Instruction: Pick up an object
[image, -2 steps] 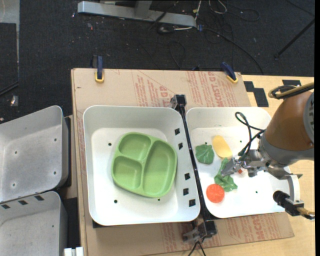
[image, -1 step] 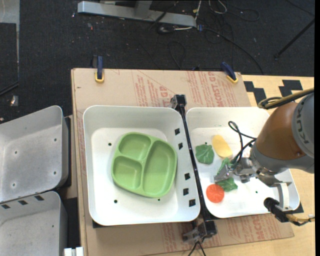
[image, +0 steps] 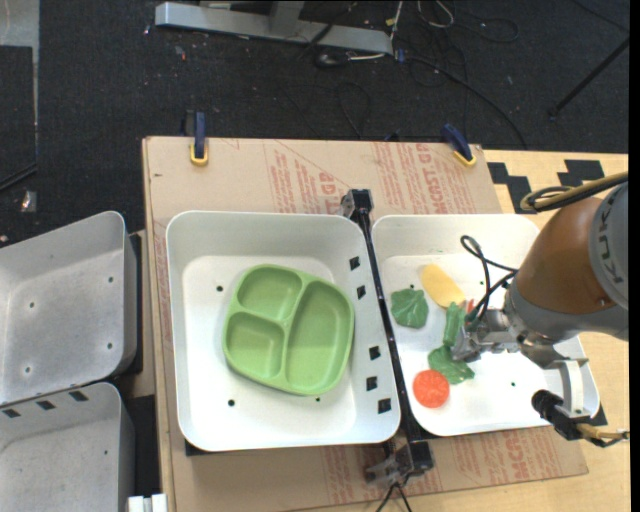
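In the right bin (image: 500, 420) lie a yellow piece (image: 441, 284), a dark green leafy piece (image: 409, 307), a red-orange round piece (image: 432, 388) and a long green piece (image: 452, 345) stretched between them. My gripper (image: 466, 343) reaches down from the right over the long green piece, its tips at or touching that piece's middle. The arm's orange band and grey wrist (image: 560, 290) cover the bin's right side. The fingers are too small and dark to read.
The left bin (image: 200, 400) holds a light green divided tray (image: 289, 328). A black divider (image: 378, 330) runs between the bins. Grey lids (image: 60, 300) lie off the bench at the left. A black cable (image: 480, 262) loops above the gripper.
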